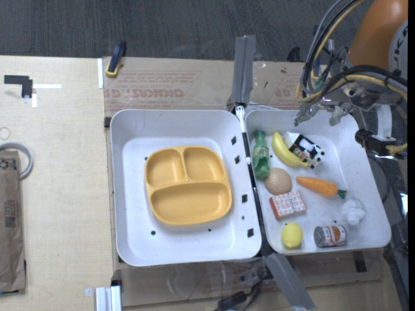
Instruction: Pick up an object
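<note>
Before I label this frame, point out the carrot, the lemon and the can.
carrot (317, 186): camera view, middle of its orange body.
lemon (292, 236): camera view, centre of its yellow skin.
can (331, 236): camera view, its labelled side.

Robotics lab, cabled arm (382, 18), taped cardboard (175, 83), white bins (130, 251), bench

Even, bright overhead light, soft short shadows. Mild glare on white bin walls (120, 173) and the can (331, 236). Focus fair at centre; arm (382, 31), far right, slightly soft. Far floor (162, 11) dim, grainy.
</note>
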